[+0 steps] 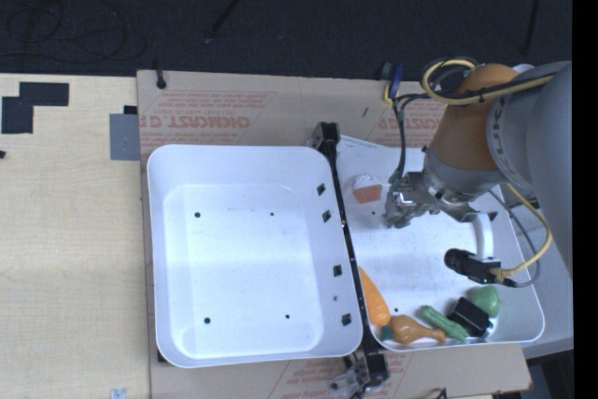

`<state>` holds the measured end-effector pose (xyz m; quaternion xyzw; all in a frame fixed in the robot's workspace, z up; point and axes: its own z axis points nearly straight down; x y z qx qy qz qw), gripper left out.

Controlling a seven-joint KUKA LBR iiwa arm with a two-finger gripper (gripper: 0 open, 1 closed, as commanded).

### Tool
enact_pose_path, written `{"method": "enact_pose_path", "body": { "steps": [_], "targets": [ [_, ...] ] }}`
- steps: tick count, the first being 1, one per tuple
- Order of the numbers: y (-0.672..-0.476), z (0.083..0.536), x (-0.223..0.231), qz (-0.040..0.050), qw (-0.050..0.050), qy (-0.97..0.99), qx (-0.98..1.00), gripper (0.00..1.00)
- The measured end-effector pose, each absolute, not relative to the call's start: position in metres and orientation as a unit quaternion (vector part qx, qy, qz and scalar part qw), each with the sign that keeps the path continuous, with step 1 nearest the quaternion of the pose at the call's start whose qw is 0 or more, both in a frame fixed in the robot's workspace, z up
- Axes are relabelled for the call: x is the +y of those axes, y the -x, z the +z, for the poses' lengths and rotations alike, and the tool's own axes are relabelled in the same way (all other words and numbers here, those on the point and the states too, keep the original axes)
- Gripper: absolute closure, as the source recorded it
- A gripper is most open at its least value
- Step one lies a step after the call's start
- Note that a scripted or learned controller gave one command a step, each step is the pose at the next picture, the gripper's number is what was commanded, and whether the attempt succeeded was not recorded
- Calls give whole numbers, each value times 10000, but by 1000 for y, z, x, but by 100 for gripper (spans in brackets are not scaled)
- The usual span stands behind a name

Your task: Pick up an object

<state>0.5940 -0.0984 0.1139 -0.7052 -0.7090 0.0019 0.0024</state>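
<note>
The camera view is looking down on my two white bins. My gripper [404,210] is hanging low in the right bin [523,332], near its back, and I cannot tell how it is set. A small reddish block [367,192] is lying just beside it, apart from it, too small to show a long way. An orange carrot [374,297] is pointing from the left wall down toward the front. A green toy [484,299] and a black thing [470,316] are sitting in the front corner. The left bin [187,165] is sitting beside it.
</note>
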Motion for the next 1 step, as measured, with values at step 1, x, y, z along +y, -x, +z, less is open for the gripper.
{"method": "enact_pose_path", "body": {
  "steps": [1],
  "targets": [
    [-555, 87, -83, 7, 7, 7083, -7060, 100]
  ]
}}
